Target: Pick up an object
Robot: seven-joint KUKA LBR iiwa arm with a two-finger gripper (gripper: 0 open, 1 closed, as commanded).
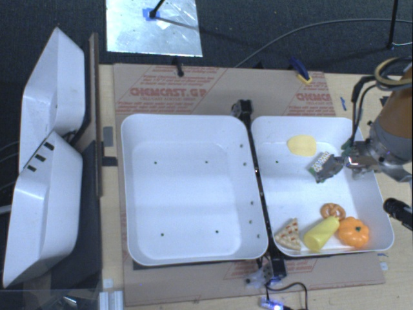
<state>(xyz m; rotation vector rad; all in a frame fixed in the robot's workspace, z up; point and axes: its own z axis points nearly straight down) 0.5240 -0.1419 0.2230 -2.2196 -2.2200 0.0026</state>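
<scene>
The brown printed cardboard sheet [168, 89] covers the bench, w/ two shallow white plastic bins on it side by side. The left white bin [187, 118] shows bare floor. The right white bin [284, 196] carries all the small items. The grey arm with an orange band [393, 118] comes in from the right edge, partly cut off by the frame, w/ cables looping above it.

Its dark pincer [326, 168] sits low over the upper-right part of the right bin, pointing left. Whether it is wide or narrow I cannot tell: the tip is a dark blur w/ a greenish-white patch on it (too small to make out what that is).

Nearest thing is the pale yellow flat oval disc [301, 145], lying near the pincer tip, up and to the left of it, apart from it. Its long axis runs approx. left-right.

The rest lie well apart from the pincer, along the bin's near edge:
- The orange toy pumpkin [353, 232] sits by the near right corner.
- The yellow squash-shaped toy [321, 233] is just beside it on the left, long axis tilted from lower left to upper right.
- The tan pizza-slice toy [289, 234] is just left of the squash, narrow end approx. upward.
- The small brown pretzel [332, 210] is just above the squash's upper end.
</scene>
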